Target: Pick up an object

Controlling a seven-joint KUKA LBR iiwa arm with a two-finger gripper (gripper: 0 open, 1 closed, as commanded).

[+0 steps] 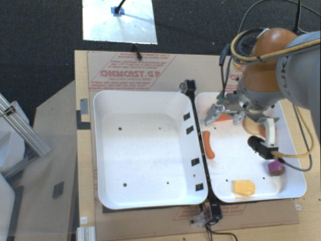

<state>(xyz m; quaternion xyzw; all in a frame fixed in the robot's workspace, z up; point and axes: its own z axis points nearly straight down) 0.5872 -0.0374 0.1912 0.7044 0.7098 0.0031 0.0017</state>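
Orange carrot-like stick (208, 144) lying in the right bin (293, 185), close to the divider, untouched. Further out: yellow piece (244, 187) near the front wall, purple object (275, 168) toward the right wall. Gripper (220, 113) hovering over the bin's rear left part, fingers spread apart, something orange (225, 117) seen just beside them, contact unclear. Left bin (100, 134) alongside.

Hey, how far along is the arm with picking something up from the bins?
Done: the claw is down inside the right bin, at its far end. In hand: nothing visibly between its fingers. Left: a grasp and a lift; the orange sausage, yellow piece and purple piece all lie on the bin floor.
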